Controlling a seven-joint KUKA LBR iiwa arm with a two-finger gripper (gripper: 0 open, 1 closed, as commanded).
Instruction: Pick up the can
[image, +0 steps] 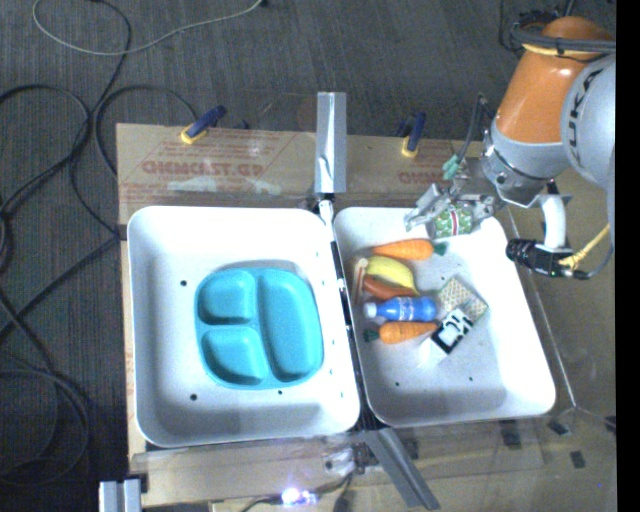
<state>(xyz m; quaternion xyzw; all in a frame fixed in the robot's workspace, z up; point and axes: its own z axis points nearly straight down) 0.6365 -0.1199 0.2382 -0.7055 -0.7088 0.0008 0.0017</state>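
Grey KUKA arm with the orange band sits in the upper right of the frame. Its two-finger gripper hangs over the top edge of the right white bin. A small cylindrical can with a green, red and white label appears to sit between the fingers, lifted above the bin's upper rim. Jaws look clamped on the can, though the contact itself is small and partly hidden.

Doing this step well, my read: the grip looks close to the can's end, so lift slow and straight, no wrist swing. Clear the rim and the carrot below before translating.

Right bin contents, left-centre cluster:
- orange carrot at top, just below the can
- yellow banana-shaped piece beneath it
- small white-and-blue bottle lying on its side
- second orange carrot just below the bottle
- patterned box and a black-and-white box to the right, touching or nearly so

Left white bin holds a blue three-compartment plastic tray; its compartments look bare.
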